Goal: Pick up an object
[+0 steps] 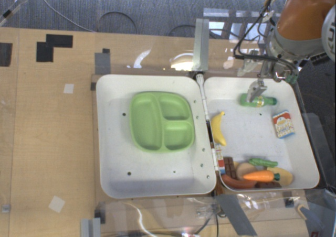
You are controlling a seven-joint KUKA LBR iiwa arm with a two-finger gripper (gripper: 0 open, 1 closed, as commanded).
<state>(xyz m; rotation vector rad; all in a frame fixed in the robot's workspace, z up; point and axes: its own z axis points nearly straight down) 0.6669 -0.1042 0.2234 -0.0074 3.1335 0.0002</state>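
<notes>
- Gripper point(256, 93) down in right bin point(299, 175), on top of green bottle point(258, 101); can't tell its state or whether it has the bottle.
- Bottle lies flat near bin's far wall.
- Banana point(218, 129) by divider; green tray point(160, 121) in left bin point(113, 178).

Bright overhead light; glare on the bench point(157, 55) behind the bins; soft overall focus.

You are looking down at a slant from one fixed camera above the bench point(47, 126), taking in both white bins point(113, 178) from moderately far.
</notes>
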